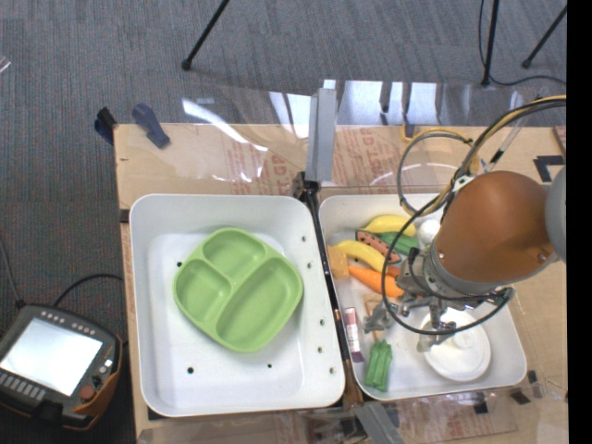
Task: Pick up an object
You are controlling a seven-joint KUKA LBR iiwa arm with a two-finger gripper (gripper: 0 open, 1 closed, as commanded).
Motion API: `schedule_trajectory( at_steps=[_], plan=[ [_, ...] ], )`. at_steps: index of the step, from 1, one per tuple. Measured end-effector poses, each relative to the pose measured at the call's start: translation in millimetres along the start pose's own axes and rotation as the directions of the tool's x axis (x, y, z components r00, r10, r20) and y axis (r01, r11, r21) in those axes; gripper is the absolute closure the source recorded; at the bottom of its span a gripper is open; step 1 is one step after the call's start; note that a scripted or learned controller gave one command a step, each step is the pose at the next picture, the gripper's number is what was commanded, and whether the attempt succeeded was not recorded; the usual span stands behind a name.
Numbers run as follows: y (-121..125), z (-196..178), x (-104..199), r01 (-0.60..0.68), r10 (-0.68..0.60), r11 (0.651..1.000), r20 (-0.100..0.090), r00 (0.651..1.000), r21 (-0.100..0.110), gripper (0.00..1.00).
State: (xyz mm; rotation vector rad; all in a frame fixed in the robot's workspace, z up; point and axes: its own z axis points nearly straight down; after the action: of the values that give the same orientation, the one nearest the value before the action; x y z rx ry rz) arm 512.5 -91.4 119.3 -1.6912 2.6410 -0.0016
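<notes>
My gripper hangs low over the middle of the right bin, under the orange band of the arm. Its two grey fingers stand spread apart, open, with nothing seen between them. Just left and behind lie an orange carrot, a yellow banana and a second yellow piece. A green object lies in front of the left finger. A white dish sits by the right finger. The arm hides the bin's right side.
A thin pink stick lies along the right bin's left wall. In the left bin sits a green divided plate. A handheld control pad lies on the floor at lower left. Cables loop above the arm.
</notes>
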Motion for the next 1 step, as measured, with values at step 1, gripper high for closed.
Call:
schedule_trajectory(
  at_steps=[1],
  plan=[
    [-98.7,31.8,-46.4,-0.136,0.136,0.991,-0.001,0.991,-0.002,0.00]
  ],
)
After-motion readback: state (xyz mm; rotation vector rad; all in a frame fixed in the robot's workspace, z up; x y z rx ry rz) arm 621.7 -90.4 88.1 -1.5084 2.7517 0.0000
